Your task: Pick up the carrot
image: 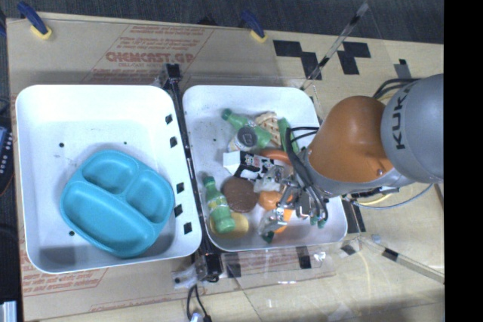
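The carrot (280, 225) looks like a small orange piece with a green top (266, 235), lying near the front wall of the right bin (198, 132). My gripper (290, 206) reaches down from the orange wrist band (347, 143) and sits directly over the carrot's upper end, amid black cables. The gripper body hides where it meets the carrot, and I cannot tell whether the carrot is held.
Around the gripper lie a round orange toy (269, 200), a brown disc (240, 194), a green and yellow toy (221, 213), a green bottle (245, 121) and an orange piece (274, 157). A blue divided plate (117, 200) rests in the left bin (45, 109).
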Robot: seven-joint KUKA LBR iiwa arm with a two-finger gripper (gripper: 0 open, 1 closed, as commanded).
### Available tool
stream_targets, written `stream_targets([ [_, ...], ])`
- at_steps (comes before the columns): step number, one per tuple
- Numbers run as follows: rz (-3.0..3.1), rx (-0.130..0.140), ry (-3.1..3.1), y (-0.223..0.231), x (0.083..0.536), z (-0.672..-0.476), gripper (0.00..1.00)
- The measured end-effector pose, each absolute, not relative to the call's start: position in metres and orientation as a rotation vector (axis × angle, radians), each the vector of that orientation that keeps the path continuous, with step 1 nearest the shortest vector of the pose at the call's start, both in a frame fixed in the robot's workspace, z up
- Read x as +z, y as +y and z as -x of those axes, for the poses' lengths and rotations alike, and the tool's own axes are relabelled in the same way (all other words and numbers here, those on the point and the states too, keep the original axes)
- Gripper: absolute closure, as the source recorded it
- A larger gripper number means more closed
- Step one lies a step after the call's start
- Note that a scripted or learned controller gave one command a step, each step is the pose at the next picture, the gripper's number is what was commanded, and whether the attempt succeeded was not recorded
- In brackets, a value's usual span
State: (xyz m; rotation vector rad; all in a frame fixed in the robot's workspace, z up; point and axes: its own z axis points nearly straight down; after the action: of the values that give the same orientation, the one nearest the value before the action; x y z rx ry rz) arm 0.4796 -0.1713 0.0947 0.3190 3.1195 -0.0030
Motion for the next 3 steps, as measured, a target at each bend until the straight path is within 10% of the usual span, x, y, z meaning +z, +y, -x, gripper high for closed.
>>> stream_targets([
  [1, -0.928, 0.000, 2.997, -0.179, 0.093, -0.478, 0.00],
  [2, -0.911, -0.001, 3.001, -0.178, 0.103, -0.480, 1.00],
  [3, -1.122, -0.003, 2.932, -0.152, 0.116, -0.477, 1.00],
])
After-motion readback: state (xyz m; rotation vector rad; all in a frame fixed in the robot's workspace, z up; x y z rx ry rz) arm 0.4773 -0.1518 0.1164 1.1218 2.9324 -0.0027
